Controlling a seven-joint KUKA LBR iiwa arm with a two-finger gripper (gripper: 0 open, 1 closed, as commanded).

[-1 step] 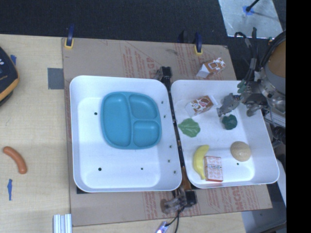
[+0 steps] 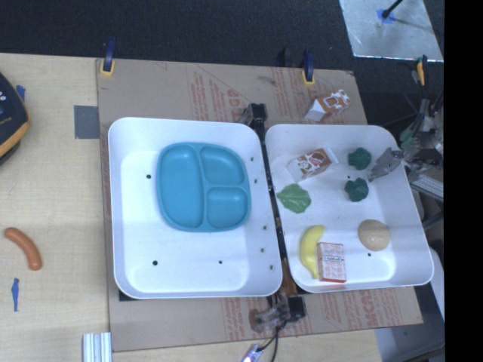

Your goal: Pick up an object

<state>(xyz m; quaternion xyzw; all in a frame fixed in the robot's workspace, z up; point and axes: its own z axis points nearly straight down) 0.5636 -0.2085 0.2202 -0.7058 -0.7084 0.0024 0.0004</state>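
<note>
Toys lie across the right bin (image 2: 423,266): a banana (image 2: 310,249) and small carton (image 2: 331,262) near its front edge, a leaf (image 2: 293,198) by the left wall; all look light, and the stiff banana seems easiest to pinch across its middle. The gripper (image 2: 385,164) sits at the right rim, cut off and blurred, so whether it is open or closed cannot be told.

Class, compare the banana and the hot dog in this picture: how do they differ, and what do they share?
The banana is yellow; the hot dog is orange-red. The banana lies in the right bin touching a small carton; the hot dog lies alone on the wooden bench, outside both bins. Both are curved, elongated toy foods.
</note>
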